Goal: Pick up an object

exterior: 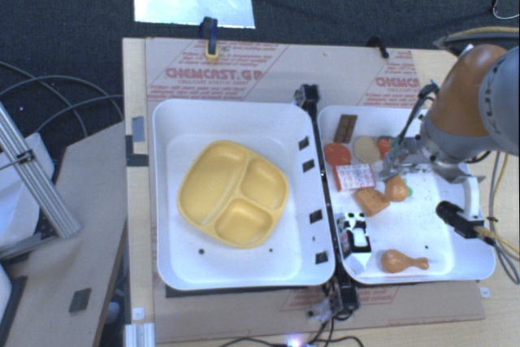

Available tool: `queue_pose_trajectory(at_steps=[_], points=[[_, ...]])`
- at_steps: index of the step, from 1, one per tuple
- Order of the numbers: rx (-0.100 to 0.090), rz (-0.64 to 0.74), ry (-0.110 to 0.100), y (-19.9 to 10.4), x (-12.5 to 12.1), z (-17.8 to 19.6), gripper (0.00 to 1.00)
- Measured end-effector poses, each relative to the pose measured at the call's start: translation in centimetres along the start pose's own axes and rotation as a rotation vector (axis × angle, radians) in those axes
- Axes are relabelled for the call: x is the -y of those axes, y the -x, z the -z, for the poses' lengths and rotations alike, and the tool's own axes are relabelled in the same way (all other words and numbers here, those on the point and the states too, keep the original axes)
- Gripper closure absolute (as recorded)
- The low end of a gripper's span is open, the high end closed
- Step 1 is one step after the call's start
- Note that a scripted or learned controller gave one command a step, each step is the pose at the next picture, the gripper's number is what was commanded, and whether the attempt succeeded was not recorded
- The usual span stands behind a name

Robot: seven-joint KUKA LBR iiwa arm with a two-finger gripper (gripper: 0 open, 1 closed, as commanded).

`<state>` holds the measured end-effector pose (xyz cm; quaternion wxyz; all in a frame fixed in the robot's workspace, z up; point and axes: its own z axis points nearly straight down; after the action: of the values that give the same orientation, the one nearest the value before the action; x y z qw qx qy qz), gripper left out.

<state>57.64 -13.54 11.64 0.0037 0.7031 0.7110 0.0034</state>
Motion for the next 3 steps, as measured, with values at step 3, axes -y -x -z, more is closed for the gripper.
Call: queue_pose_trajectory(at_steps=[3], points=[[-0.003,-0.001,-0.012,-21.7,7.8,9.0,1.0]])
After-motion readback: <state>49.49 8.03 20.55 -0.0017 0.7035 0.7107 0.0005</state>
